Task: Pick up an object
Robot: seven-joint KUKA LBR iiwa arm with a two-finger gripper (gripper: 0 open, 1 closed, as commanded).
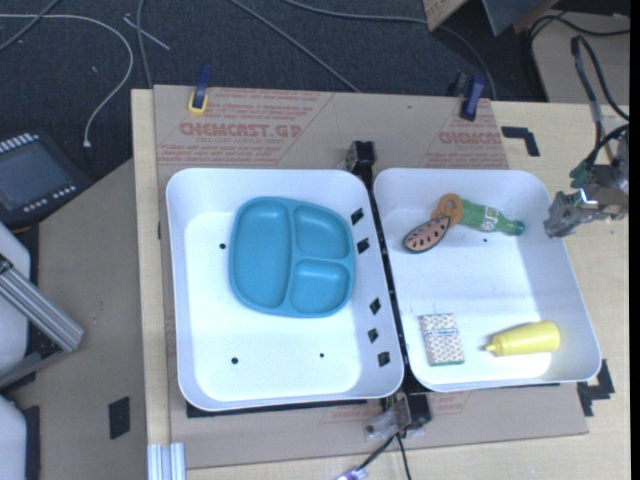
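Objects available for picking are lying in the right bin (560,268), a shallow white tray with rounded corners. A yellow squeeze bottle (524,340) is resting on its side near the front right corner. A small patterned packet (441,338), flat and rectangular, is lying just left of that bottle, apart from it. Toward the back, a green bottle (491,218) is lying on its side, with an orange ring (450,208) at its left end. A brown, oval, seeded piece (427,234) is lying touching that ring at a slant.

I am holding my claw (570,211) outside the right bin, just beyond its far right rim, over the bench (610,298). It is touching nothing and carrying nothing that I can see. Whether it is open or closed, I cannot tell: the view is too small and cluttered at that spot.

In the left bin (200,298), a blue divided plate (292,256) with three smooth compartments is sitting flat, toward the back.
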